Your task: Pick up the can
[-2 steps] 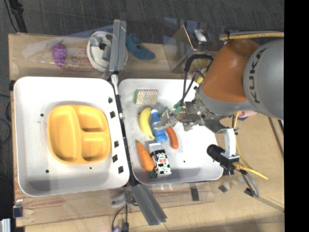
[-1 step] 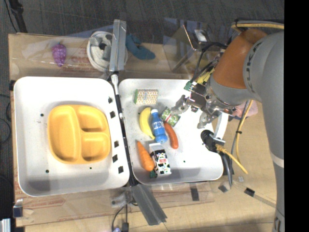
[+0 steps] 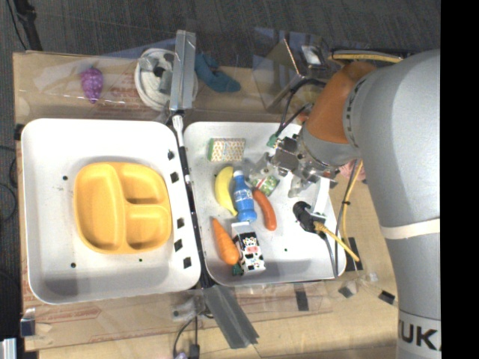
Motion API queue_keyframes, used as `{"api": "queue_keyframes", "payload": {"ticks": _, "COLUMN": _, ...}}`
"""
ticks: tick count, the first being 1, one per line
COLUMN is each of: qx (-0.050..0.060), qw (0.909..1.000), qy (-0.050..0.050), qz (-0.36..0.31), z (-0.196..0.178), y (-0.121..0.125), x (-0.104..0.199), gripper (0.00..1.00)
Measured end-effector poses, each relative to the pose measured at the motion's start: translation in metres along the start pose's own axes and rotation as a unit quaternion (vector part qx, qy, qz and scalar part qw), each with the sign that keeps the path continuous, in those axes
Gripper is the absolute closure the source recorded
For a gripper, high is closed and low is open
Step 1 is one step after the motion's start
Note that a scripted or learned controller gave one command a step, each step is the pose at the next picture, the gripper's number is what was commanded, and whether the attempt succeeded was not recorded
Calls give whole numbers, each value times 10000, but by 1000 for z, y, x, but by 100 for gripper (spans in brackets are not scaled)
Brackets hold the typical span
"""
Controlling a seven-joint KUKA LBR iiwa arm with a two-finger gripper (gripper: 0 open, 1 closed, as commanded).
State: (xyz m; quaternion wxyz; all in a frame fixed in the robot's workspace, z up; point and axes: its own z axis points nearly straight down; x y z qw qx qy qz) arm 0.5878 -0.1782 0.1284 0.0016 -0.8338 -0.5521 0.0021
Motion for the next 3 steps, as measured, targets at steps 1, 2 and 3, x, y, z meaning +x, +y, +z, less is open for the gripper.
{"api": "queue_keyframes", "payload": {"ticks": 1, "qx": -18, "qw": 10000, "qy": 3, "qz": -57, "z": 37, "y": 23, "x": 4, "gripper": 0}}
{"api": "queue_keyframes", "payload": {"ticks": 2, "qx": -19, "qw": 10000, "qy": 8, "qz": -91, "z": 26, "y": 24, "x": 6, "gripper": 100}}
{"api": "queue_keyframes", "payload": {"ticks": 3, "qx": -19, "qw": 9983, "qy": 6, "qz": -585, "z": -41, "y": 15, "x": 27, "gripper": 100}}
